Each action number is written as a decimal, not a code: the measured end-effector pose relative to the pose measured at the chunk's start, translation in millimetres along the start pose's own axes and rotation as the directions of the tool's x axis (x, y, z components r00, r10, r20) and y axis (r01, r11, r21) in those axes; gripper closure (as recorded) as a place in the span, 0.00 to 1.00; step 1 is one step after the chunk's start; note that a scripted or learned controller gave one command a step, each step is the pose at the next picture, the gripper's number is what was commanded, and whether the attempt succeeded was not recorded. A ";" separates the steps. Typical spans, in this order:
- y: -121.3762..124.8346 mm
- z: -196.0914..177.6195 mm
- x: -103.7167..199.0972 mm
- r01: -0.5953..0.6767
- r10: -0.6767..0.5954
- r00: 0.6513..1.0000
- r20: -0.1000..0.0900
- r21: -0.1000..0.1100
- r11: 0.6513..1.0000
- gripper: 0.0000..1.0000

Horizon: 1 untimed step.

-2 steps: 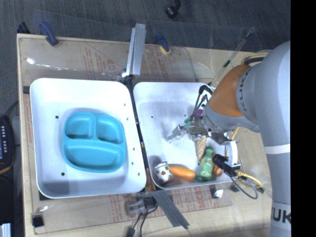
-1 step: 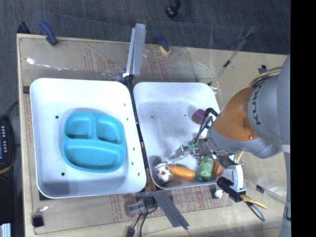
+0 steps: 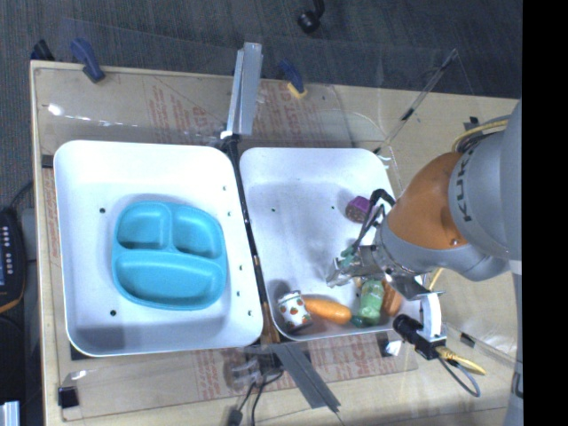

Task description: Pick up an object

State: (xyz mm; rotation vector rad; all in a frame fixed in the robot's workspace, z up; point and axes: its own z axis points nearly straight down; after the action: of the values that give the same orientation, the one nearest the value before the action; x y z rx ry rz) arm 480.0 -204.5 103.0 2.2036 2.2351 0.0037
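The right white bin (image 3: 293, 171) holds several small objects along its near edge. An orange carrot (image 3: 327, 310) lies there, with a small white patterned cup (image 3: 292, 310) to its left. A green bottle (image 3: 370, 300) and an orange-red item (image 3: 391, 301) sit just to the carrot's right. A purple object (image 3: 358, 208) rests farther back, near the bin's right wall. My gripper (image 3: 348, 266) hangs low inside this bin, just above and to the left of the green bottle. I see nothing clearly held in it.
The left white bin (image 3: 84, 180) carries a blue divided plate (image 3: 169, 254). The arm's orange band and grey body (image 3: 435, 220) overhang the right bin's right wall. A metal divider bar (image 3: 244, 87) stands behind the bins, with blue clamps at the back edge.
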 end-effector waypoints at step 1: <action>0.0 0.0 0.0 0.001 -0.001 1.000 0.000 0.000 1.000 0.00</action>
State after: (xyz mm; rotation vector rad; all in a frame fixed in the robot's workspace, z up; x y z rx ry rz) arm 480.1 -204.4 103.1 2.2028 2.2356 0.0033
